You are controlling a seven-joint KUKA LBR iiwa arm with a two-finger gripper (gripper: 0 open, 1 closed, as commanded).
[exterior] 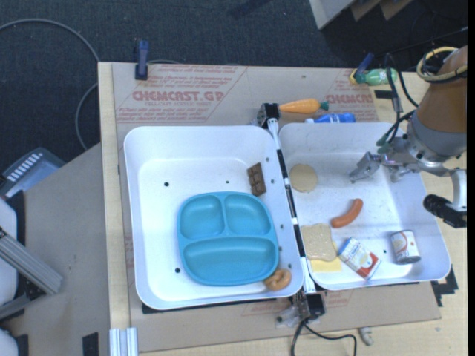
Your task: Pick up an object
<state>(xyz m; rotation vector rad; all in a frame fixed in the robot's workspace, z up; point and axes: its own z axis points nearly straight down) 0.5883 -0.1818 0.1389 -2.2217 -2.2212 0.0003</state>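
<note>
My gripper (365,169) reaches in from the right and hovers over the upper middle of the right bin (438,262). Nothing shows in its grasp. Left of it, a round tan cookie (303,177) lies near the bin's left wall. An orange-red sausage (346,213) lies just below the gripper, apart from it. Along the bin's front lie a slice of bread (318,241) over a yellow cheese slice (327,265), a small red-and-white carton (358,258) and a small can (404,246).
The left bin (148,162) holds a blue divided plate (226,237), a brown chocolate bar (256,179) and a pretzel (278,279) at its front right corner. Behind the bins lie a toy carrot (300,107) and a blue bottle (338,118).
</note>
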